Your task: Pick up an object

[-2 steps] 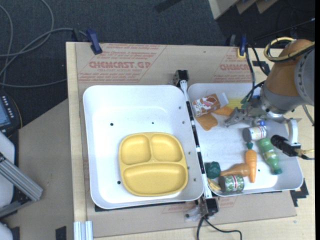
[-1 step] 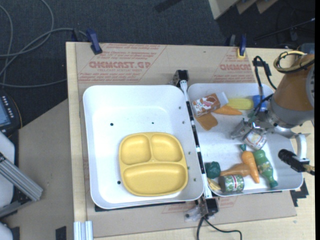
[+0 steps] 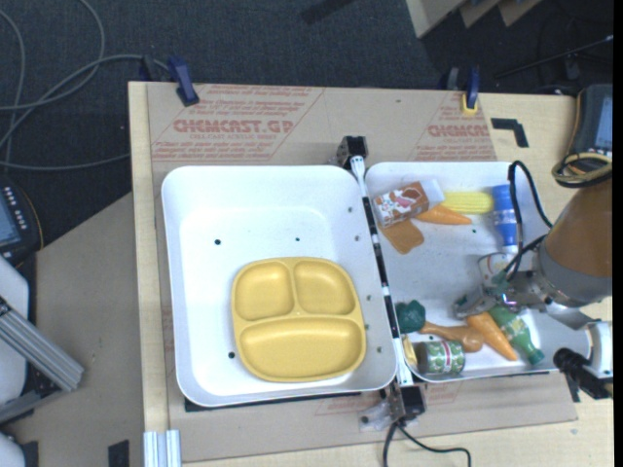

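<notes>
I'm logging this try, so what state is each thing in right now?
Yellow plate: lying flat, right side up, in the left bin.
Can: on its side by the right bin's near wall.
Carrot: lying flat.
Blue bottle: lying down.
End effector: low over the toy pile.

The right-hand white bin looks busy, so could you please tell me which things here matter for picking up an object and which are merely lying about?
Job in hand:
- claw, low in the right-hand white bin
- orange plastic carrot
- green-labelled tin can
- yellow corn cob
- blue bottle

Lying about:
- yellow three-compartment plastic plate in the left-hand white bin
- blue clamps
</notes>
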Tool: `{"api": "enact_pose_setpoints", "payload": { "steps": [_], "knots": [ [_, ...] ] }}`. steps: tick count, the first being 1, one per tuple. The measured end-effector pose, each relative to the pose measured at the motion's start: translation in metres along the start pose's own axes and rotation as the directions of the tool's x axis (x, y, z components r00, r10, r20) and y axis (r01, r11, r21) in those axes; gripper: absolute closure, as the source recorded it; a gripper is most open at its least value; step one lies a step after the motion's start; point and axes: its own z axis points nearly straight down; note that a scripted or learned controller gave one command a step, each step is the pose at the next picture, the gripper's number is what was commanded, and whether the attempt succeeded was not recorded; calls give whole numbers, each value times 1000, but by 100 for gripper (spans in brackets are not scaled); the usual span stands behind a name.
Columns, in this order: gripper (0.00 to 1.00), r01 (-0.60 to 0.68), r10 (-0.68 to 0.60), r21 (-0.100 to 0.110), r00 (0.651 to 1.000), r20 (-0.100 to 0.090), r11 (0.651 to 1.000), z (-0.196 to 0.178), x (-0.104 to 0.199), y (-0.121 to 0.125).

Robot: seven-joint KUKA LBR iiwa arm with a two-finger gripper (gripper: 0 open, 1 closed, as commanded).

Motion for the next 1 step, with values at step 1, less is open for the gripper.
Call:
{"api": "enact_pose_setpoints", "payload": {
  "steps": [1],
  "knots": [
    [0, 4, -4, -9, 1000, 4, 1000, 0, -33, 36]
  ]
}}
